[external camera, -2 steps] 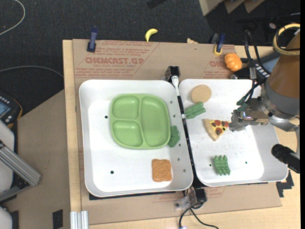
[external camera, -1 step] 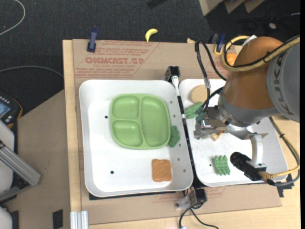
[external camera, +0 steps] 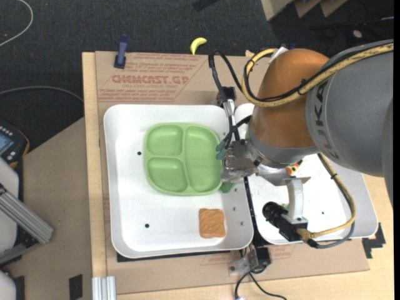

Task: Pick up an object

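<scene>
A light green divided plate (external camera: 181, 158) lies in the upper middle of the left bin (external camera: 125, 186). An orange-brown, waffle-like square (external camera: 212, 222) rests near that bin's front right corner. My gripper (external camera: 229, 167) hangs under the grey and orange arm, at the plate's right edge and close to the wall between the two bins. The wrist and cables hide most of the gripper. I see nothing held in it.
The arm's big orange and grey body (external camera: 300, 117) covers most of the right bin (external camera: 350, 211). A small yellow object (external camera: 198, 43) and a blue clip (external camera: 120, 52) sit at the far edge of the cardboard-covered bench. Black cables loop near the wrist.
</scene>
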Motion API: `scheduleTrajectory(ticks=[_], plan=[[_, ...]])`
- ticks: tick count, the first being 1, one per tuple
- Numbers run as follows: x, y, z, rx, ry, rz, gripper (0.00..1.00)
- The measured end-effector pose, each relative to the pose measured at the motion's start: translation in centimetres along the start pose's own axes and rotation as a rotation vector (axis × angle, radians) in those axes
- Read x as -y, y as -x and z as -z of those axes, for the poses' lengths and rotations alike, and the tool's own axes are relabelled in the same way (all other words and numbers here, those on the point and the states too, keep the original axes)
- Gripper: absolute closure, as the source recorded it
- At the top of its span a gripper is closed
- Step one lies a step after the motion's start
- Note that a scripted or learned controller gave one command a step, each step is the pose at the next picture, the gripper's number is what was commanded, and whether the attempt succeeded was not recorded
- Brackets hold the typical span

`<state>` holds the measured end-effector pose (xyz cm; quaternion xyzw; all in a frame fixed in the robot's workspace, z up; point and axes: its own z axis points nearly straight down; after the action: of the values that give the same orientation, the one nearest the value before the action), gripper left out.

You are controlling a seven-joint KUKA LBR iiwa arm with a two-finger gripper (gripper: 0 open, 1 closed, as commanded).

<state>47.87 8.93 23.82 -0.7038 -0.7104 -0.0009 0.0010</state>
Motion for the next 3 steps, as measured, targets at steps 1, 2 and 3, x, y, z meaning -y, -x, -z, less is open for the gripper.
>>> scheduleTrajectory(ticks=[1, 2, 3], plan=[[-0.8, -1.7, 25.2, -0.003, 0.021, -0.005, 1.0], [0.1, -7.1, 11.5, 0.006, -0.013, -0.004, 1.0], [-4.5, -8.5, 20.2, 0.0, 0.012, -0.006, 1.0]])
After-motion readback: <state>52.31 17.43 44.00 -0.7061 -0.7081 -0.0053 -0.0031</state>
